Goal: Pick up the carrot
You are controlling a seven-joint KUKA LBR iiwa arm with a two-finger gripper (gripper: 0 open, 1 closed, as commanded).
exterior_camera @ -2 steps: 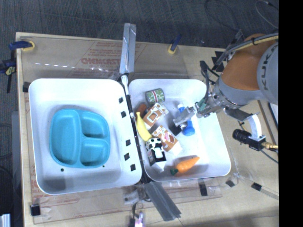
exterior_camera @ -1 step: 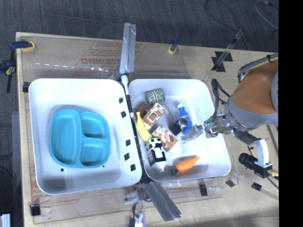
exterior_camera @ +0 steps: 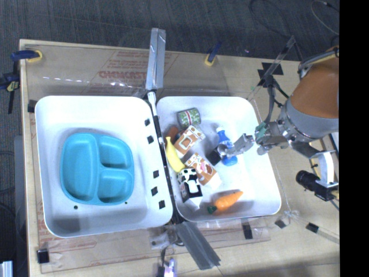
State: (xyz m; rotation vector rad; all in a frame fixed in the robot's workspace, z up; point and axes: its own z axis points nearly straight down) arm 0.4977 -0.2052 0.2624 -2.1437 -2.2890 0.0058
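While hovering over the right bin (exterior_camera: 262, 133), gripper (exterior_camera: 226, 153) at centre-right of frame, finger spread impossible to tell against a blue bottle (exterior_camera: 225, 148). Best lowered squarely across the carrot's middle. Carrot (exterior_camera: 226, 201) lying lower in frame, near the bin's bottom edge, well apart from gripper.

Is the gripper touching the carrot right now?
Apart. The camera view shows bare white bin floor between the gripper and the carrot.

Orange carrot (exterior_camera: 226, 201) — blue tray (exterior_camera: 97, 168)
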